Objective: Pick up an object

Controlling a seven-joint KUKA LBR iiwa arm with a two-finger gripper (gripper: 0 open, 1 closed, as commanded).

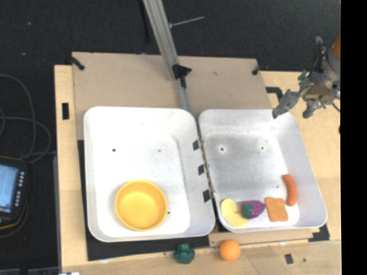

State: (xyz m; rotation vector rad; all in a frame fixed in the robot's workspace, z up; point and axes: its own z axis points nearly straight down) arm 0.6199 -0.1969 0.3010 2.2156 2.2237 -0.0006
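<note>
An orange ball [230, 250] and a dark green object [184, 253] are lying on the bench [64, 171] along its near edge, just outside the two white bins. The ball is sitting just beside the front rim of the right bin [252, 153]; the green object is sitting near the gap between the bins.

The right bin is holding its contents crowded along the front wall: a pale yellow piece [230, 211], a purple and green piece [251, 209] touching it, an orange-brown slab [277, 209] and, beside the right wall, an orange sausage-shaped piece [290, 189]. The rear of this bin is lying open. The left bin [137, 136] is holding a yellow bowl [141, 204] upright in its front half, near the front rim; the rest of its floor is lying bare. The bins are meeting edge to edge, joined by small dark clips.

The gripper [295, 103] is hanging over the far right corner of the right bin, well apart from the pieces at the front. Its two fingers are standing apart, with nothing between them.

No legible writing is showing. A tan board is lying under the bins on the pale bench; a slanted metal rail [163, 36] is rising behind them. Dark flooring is surrounding the bench, with cables and a screened handheld device [10, 192] at the left.
</note>
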